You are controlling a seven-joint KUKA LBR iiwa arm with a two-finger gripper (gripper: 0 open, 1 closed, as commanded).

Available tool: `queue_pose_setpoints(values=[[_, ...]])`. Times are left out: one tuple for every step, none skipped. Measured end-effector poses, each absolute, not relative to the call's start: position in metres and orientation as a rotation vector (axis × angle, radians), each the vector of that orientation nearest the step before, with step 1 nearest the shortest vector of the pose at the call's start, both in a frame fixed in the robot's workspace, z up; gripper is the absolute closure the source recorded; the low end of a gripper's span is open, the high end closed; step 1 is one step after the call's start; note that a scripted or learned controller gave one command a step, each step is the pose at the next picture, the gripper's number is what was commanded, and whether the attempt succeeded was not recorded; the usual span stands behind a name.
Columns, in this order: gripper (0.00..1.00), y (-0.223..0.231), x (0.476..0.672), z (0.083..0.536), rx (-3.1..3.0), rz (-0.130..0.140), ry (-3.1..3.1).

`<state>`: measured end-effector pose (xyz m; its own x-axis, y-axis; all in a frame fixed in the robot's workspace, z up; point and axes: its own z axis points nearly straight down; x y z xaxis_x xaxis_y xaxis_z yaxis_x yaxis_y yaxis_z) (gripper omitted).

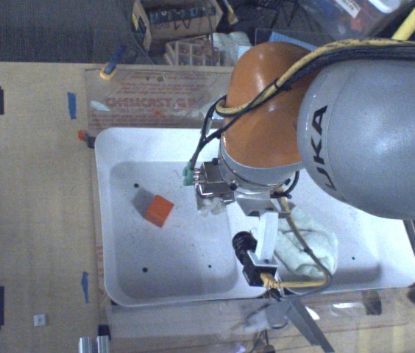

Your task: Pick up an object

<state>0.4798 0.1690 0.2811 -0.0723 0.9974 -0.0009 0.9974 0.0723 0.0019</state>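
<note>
An orange block (160,210) lies on the floor of the left white bin (106,219), left of centre. My gripper (210,200) hangs below the grey and orange wrist, over the right part of that bin. It stands about a block's width to the right of the orange block and apart from it. The big wrist hides most of the gripper from above. A crumpled white cloth (312,247) lies in the right bin (391,271), just right of the gripper and partly under the arm.
A black cable fitting with a yellow hose (255,265) hangs off the wrist over the divider between the bins. The wooden bench (31,197) spreads left of the bins, with blue tape marks. Cardboard boxes (174,17) stand behind the bench.
</note>
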Motion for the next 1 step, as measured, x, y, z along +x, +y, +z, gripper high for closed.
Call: queue_pose_setpoints(values=[[1.00, 0.1825, 0.5168, 0.2037, 2.128, -0.004, 2.314]])
